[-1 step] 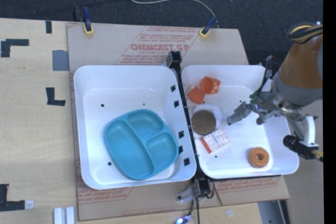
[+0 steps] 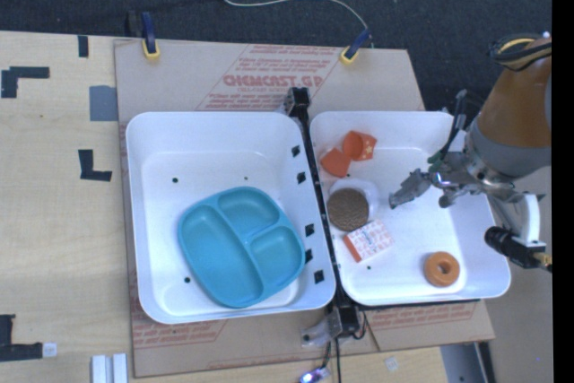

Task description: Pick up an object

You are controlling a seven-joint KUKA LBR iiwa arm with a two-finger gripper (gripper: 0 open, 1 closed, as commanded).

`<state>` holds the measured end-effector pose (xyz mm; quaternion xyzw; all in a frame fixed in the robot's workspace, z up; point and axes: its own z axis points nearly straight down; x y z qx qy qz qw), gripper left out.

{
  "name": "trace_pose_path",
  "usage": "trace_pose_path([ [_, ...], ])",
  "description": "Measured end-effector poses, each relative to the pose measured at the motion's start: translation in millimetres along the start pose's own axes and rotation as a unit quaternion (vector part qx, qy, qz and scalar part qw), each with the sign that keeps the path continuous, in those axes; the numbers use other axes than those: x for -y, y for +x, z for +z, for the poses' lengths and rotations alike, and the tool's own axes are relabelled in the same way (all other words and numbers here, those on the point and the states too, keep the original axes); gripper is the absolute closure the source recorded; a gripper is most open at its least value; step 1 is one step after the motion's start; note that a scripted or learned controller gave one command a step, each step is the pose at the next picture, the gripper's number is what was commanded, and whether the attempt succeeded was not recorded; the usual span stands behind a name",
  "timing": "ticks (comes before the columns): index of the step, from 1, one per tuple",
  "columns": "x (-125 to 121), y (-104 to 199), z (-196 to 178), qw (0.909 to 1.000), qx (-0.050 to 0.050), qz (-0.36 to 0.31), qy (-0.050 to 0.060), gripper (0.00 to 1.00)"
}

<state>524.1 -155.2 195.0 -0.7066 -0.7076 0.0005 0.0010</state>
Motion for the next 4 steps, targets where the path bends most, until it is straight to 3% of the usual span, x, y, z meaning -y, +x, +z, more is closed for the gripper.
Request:
trace_pose_path([
  [2,-2,5,92,1.0,0.0,0.0,0.002,0.0],
  [3,-4,5,107,1.0,0.0,0.001,-0.003,0.0],
  [4,-7,8,93,1.0,-0.002,-0.001,-0.007,1.0],
])
